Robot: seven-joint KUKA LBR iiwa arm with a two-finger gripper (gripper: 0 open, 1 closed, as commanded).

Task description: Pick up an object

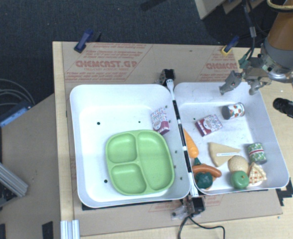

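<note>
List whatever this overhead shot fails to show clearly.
- Arm: cut off by the camera view's right and top edges.
- Small red packet in the left bin: print too small to read.
- Round green item: partly covered by the sausage.
- Pincer: open above the right bin, holding nothing.

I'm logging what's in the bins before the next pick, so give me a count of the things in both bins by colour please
Green: 3 (divided plate, round fruit, can)
Red-and-white packets: 2 ()
Orange or red-orange: 2 (carrot, sausage)
Tan or yellow: 3 (wedge, roll, slice)
Dark: 2 (can, dark green piece)
Total: 12
</note>
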